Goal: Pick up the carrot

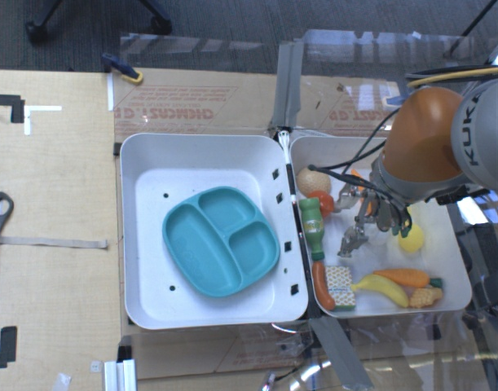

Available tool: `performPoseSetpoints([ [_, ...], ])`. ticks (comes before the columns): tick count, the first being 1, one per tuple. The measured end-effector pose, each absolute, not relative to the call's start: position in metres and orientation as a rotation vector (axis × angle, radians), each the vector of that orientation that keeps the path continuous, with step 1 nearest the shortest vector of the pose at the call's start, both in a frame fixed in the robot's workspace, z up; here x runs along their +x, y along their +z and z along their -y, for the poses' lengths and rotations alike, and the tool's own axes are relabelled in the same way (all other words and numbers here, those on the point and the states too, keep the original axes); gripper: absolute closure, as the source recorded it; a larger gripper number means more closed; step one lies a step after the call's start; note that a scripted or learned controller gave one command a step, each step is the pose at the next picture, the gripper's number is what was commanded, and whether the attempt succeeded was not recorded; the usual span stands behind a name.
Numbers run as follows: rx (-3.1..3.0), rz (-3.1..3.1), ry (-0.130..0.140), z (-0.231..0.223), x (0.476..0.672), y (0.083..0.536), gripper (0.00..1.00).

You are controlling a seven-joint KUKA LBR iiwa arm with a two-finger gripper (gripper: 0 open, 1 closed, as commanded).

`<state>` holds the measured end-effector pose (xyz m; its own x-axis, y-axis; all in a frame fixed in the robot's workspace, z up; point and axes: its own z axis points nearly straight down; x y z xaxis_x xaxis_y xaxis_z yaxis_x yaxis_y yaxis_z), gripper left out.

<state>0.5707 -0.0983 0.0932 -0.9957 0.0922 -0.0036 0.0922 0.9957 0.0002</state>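
Two white bins, carrot (402, 277) beside banana (381, 288) in right bin (454, 243), gripper (353, 241) above, fingers too blurry to tell, arm (424, 137) hiding bin's back.

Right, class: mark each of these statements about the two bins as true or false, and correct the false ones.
1. The blue divided plate lies in the left bin. True.
2. The carrot lies on the blue plate. False: it lies in the right bin, beside the banana.
3. The gripper hangs over the right bin. True.
4. The green bottle stands in the left bin. False: it lies in the right bin, by the divider.
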Motion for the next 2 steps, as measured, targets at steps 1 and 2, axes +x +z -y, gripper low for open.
performPoseSetpoints([
  [1, 0.53, -3.091, -0.001, 0.143, 0.58, 0.093, 0.0],
  [2, 0.737, -3.05, 0.0, 0.17, 0.633, 0.094, 0.0],
])
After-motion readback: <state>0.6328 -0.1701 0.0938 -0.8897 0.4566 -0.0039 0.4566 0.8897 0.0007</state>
